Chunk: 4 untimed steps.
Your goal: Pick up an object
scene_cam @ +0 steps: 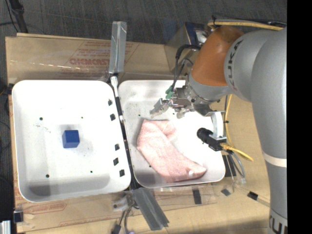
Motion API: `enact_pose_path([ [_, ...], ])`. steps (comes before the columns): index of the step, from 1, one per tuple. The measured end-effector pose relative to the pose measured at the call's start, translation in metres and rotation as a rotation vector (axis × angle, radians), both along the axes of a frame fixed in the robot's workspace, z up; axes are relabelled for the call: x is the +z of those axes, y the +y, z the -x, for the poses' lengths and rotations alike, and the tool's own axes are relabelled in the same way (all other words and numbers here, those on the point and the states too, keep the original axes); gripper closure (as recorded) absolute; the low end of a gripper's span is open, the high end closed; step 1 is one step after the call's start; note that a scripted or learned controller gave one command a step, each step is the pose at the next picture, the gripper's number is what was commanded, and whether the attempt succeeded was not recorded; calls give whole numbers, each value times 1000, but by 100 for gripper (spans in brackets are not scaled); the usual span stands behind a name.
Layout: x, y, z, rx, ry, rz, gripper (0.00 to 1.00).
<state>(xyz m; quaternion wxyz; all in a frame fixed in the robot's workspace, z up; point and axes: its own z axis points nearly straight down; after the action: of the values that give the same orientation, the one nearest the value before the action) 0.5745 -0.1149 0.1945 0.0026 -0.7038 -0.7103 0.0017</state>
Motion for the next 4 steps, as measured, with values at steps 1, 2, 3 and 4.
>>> enact_pose_path([
  [1, -102, -52, 24, 58, -6, 1, 0],
  [2, -91, -51, 23, 63, -6, 0, 100],
  [3, -91, -51, 23, 63, -6, 0, 0],
  [4, -102, -61, -13, 105, -6, 0, 0],
])
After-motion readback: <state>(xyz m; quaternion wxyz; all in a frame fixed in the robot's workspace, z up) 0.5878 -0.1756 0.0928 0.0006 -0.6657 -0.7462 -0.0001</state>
